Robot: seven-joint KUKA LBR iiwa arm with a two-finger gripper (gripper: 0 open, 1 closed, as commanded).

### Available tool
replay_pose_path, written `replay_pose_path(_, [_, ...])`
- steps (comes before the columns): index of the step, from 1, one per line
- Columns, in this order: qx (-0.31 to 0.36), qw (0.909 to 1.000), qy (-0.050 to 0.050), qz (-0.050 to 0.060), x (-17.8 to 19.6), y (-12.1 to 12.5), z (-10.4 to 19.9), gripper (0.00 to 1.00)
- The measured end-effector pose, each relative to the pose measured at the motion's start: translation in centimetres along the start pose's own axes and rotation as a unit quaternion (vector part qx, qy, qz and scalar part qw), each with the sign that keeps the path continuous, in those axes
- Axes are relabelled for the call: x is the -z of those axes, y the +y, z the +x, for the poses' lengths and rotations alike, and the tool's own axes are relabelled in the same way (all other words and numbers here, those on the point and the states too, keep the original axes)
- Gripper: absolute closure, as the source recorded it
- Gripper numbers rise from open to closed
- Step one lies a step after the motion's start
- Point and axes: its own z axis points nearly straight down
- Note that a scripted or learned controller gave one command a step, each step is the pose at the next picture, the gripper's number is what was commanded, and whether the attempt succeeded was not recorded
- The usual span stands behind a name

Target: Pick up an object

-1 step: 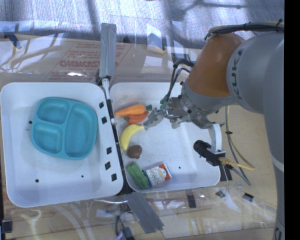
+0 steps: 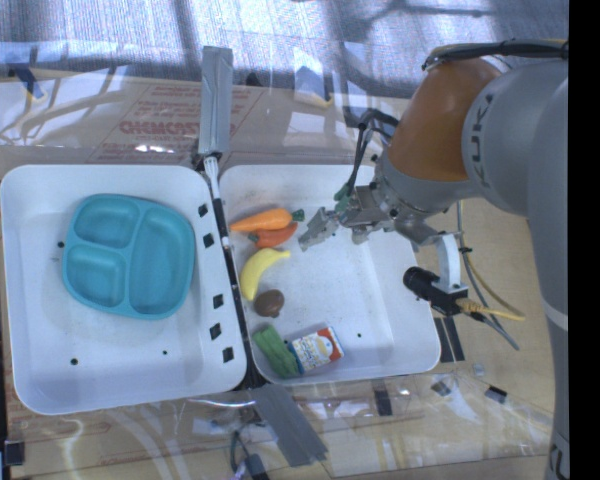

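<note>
Hand [image 2: 318, 230] tips blurry beside carrot [image 2: 262, 220], fingers' state unclear, arm cut off rt.

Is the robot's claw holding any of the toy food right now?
No, nothing sits between its fingers. The gripper hangs in the right bin, just right of the carrot, and holds nothing.

Grey arm [image 2: 525, 128], orange band, blk cables, metal pincer [image 2: 320, 228].
</note>
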Motion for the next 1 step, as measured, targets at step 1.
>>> replay_pose_path(1, [-0.027, 0.9996, -0.002, -0.011, -11.12, 9.44, 1.13, 0.00])
